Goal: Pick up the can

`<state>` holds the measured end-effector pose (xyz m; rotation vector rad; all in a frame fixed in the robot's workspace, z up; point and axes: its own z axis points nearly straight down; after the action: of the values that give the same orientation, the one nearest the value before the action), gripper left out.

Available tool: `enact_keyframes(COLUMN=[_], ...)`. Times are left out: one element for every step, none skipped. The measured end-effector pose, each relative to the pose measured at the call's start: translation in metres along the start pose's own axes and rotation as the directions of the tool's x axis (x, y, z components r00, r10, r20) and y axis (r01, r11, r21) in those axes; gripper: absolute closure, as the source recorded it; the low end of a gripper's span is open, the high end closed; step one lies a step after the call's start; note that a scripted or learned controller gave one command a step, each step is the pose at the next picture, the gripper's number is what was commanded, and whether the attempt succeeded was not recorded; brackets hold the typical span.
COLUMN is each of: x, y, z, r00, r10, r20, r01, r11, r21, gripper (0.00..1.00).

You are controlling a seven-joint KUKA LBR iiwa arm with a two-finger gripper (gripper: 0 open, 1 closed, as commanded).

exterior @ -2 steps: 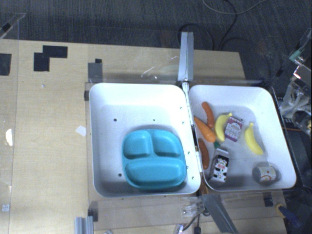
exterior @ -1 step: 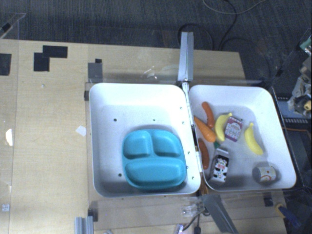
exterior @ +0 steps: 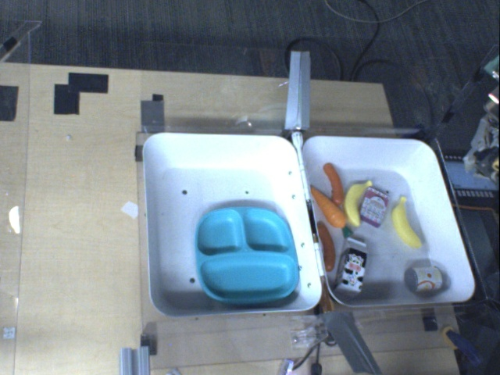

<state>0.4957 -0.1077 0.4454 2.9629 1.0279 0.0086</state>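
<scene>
Resting place of the can (exterior: 424, 277): right bin (exterior: 437, 166), in the corner nearest the camera and furthest right, on the bin floor.
Can, look: short, grey, with a reddish curved mark on the face turned to the camera; upright or lying, cannot tell.
Can, neighbours: apart from everything else; the yellow banana (exterior: 405, 223) is nearest, just up and to the left; the cow-patterned carton (exterior: 353, 264) sits well to its left.
Gripper, opening: cannot tell whether the fingers are spread or pressed together.
Gripper, contact: cannot tell.
Right bin, left side: a red-orange sausage (exterior: 333, 180) at the top, a carrot (exterior: 328, 207) below it lying at a slant, and a second sausage (exterior: 326, 246) lower down along the left wall.
Right bin, middle: a stubby yellow fruit (exterior: 355, 201) touching the carrot's end, with a purple packet (exterior: 374, 206) just beside it on the right.
Carton, position: near the front wall, tilted slightly, its dark top end pointing up-view.
Left bin (exterior: 164, 209): white, shallow, holding a blue divided tray (exterior: 247, 254) toward the near side, three compartments visible.
Between bins: the two rims touch along a seam, and a grey metal post (exterior: 298, 92) runs away from it.
Bench (exterior: 78, 225): pale wood, black marker patches (exterior: 78, 91) at upper left.
Background: dark floor with a looping cable (exterior: 375, 10) at the top.
</scene>
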Motion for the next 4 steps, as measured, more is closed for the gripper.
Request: enact_keyframes(x=[0.002,0.004,0.006,0.0], y=[0.0,0.001,0.001,0.117], z=[-0.011,-0.022,-0.033,0.012], r00=[1.0,1.0,1.0,1.0], r10=[-0.009,-0.018,-0.027,0.008], r20=[-0.002,-0.004,-0.006,0.002], r01=[0.009,0.018,0.027,-0.008], r11=[1.0,1.0,1.0,1.0], r21=[-0.004,-0.007,-0.011,0.004], gripper=[1.0,1.0,1.0,1.0])
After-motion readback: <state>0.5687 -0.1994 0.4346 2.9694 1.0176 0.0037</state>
